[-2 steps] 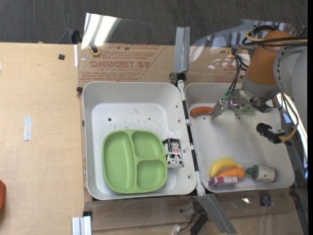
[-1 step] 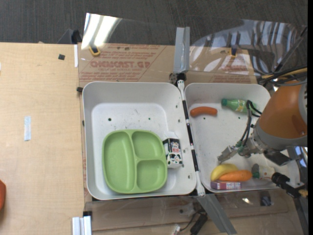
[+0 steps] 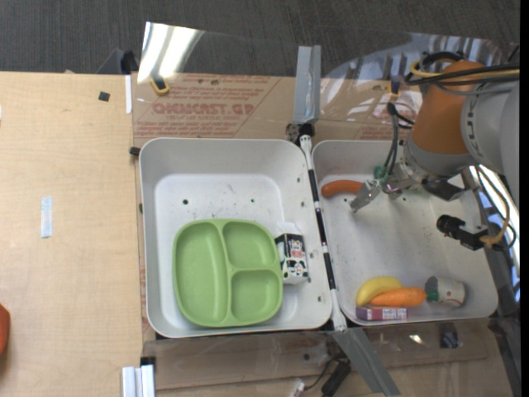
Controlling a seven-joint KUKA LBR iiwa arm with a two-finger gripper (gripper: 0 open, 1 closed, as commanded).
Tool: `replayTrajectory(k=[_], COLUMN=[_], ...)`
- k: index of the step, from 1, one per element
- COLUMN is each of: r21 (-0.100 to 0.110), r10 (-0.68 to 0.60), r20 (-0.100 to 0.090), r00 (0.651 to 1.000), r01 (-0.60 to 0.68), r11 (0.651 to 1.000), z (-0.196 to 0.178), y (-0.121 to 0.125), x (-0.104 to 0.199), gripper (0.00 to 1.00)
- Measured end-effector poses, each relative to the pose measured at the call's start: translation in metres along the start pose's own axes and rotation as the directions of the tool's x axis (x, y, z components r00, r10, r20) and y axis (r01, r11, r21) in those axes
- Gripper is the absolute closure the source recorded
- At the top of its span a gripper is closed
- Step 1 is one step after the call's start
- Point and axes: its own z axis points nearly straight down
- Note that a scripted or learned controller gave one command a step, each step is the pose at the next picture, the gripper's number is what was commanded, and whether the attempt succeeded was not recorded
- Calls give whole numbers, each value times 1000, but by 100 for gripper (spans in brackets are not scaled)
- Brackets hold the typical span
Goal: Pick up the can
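A small beige can (image 3: 447, 291) with a green end lies on its side in the right bin (image 3: 413, 238), near the front right corner. My gripper (image 3: 364, 197) hangs over the back left part of that bin, well away from the can. It is just right of an orange sausage-shaped toy (image 3: 341, 188). Nothing shows in the gripper.
A banana (image 3: 377, 288), a carrot (image 3: 399, 297) and a flat red box (image 3: 382, 313) lie along the right bin's front wall, left of the can. The left bin (image 3: 215, 172) holds a green divided plate (image 3: 228, 271) and a black-and-white cow-print carton (image 3: 291, 257).
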Motion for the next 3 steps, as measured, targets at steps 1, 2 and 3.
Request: replayTrajectory(k=[1, 2, 3], r21=[2, 2, 2], r10=[-11, -18, -9], r20=[-1, -3, -3], r00=[1000, 1000, 1000], r01=[11, 18, 9], r11=[1000, 1000, 1000], z=[0, 0, 0], y=[-114, -131, -149], x=[-31, -28, -18], gripper=[0, 0, 0])
